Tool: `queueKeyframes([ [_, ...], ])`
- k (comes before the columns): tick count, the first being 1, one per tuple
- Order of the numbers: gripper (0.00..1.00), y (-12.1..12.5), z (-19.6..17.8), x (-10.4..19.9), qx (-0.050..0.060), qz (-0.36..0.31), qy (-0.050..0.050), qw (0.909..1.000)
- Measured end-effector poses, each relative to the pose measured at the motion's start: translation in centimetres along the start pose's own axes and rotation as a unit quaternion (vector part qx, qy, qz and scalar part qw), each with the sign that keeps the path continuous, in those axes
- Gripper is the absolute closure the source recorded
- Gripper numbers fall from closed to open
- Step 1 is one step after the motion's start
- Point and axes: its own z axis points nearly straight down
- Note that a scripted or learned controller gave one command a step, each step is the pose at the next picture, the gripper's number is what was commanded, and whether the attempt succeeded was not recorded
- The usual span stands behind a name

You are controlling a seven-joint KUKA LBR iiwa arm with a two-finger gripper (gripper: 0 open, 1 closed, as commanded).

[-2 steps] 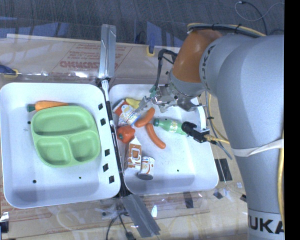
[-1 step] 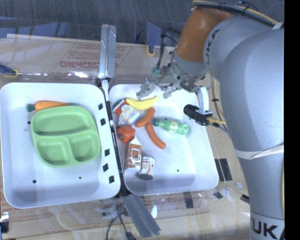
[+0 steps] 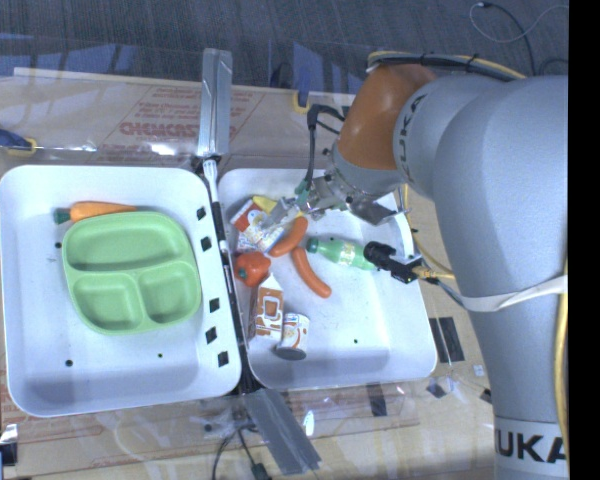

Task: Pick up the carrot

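Two bins on counter: carrot (image 3: 102,210) in left bin (image 3: 20,298) beside green tray (image 3: 130,268), end effector (image 3: 305,200) over right-bin clutter (opening unreadable, nothing visibly held); approach step, needs leftward traverse.

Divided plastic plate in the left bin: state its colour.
Light green divided plastic plate, plain, shown best in the camera view.

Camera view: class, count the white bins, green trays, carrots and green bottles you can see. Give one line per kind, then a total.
White bins: 2
Green trays: 1
Carrots: 1
Green bottles: 1
Total: 5
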Motion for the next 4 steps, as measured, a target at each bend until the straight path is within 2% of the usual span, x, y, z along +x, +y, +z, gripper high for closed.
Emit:
queueKeyframes([
  [1, 0.00, -2.0, 0.1, -0.1, 0.000, -0.049, -0.004, 0.9988],
  [2, 0.00, -5.2, 1.1, 1.3, 0.010, -0.007, 0.002, 0.9999],
  [3, 1.00, -5.1, 0.2, 1.4, 0.010, -0.009, 0.002, 0.9999],
  [4, 1.00, -6.9, 1.1, 4.8, 0.010, 0.085, 0.001, 0.9963],
])
